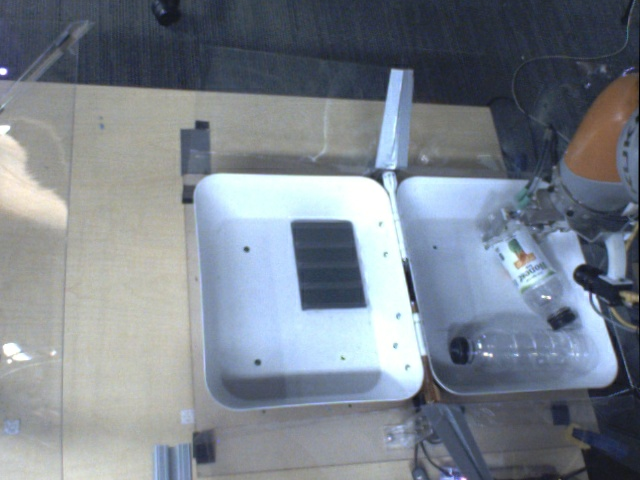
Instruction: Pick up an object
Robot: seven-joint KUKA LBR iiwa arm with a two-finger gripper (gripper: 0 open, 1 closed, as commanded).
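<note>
Gripper (520,218) sits at the small bottle's (528,266) upper end; bottle's long axis runs diagonally toward its black cap; jaw state indiscernible.

No text, brand or number can be read anywhere: the small clear bottle (528,271) in the right bin (440,268), just above the large clear bottle (520,348), carries a white label (521,259) with orange and green marks, too blurred to make out.
</note>
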